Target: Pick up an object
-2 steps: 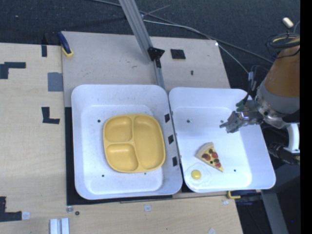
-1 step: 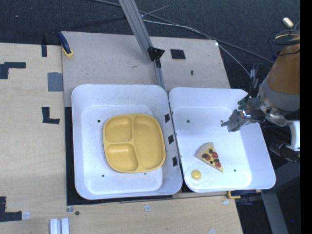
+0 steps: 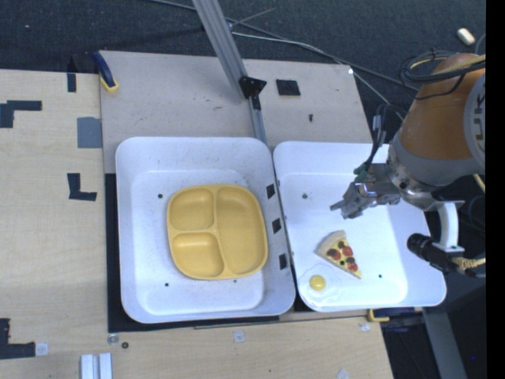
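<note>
Camera view showed the claw (image 3: 353, 204) hanging over the right bin (image 3: 312, 164); whether it was spread I could not tell. A toy pizza slice (image 3: 341, 253) lay just below it, a small yellow piece (image 3: 317, 283) beyond, 1 yellow divided plate (image 3: 216, 231) far left.

Single fixed camera, mounted above the counter (image 3: 47, 212), looking down at a slant. Both white bins sit mid-frame: left bin (image 3: 134, 212), right bin (image 3: 304, 160). Far enough back to take in dark floor beyond. Arm (image 3: 442, 125) enters from frame right.
</note>
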Robot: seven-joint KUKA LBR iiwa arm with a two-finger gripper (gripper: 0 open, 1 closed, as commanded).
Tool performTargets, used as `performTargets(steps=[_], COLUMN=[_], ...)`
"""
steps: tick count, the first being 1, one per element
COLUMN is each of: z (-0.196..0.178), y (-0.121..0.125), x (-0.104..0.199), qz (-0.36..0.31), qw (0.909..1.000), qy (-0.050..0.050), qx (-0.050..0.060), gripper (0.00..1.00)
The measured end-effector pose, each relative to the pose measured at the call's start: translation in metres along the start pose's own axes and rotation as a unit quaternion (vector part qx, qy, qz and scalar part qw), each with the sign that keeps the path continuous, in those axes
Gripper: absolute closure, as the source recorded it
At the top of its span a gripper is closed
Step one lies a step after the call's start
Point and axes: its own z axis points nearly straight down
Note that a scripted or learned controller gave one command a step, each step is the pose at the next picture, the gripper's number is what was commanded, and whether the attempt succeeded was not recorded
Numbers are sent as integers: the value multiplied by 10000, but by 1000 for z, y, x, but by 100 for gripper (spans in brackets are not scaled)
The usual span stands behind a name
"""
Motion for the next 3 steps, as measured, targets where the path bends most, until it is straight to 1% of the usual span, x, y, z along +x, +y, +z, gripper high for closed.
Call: performTargets(steps=[1, 2, 3], z=[15, 8, 21], y=[0, -3, -3], x=[54, 112, 165], qz=[1, -8, 2], qw=[10000, 10000, 10000], qy=[-5, -2, -10], qx=[6, -1, 12], gripper=[100, 100, 100])
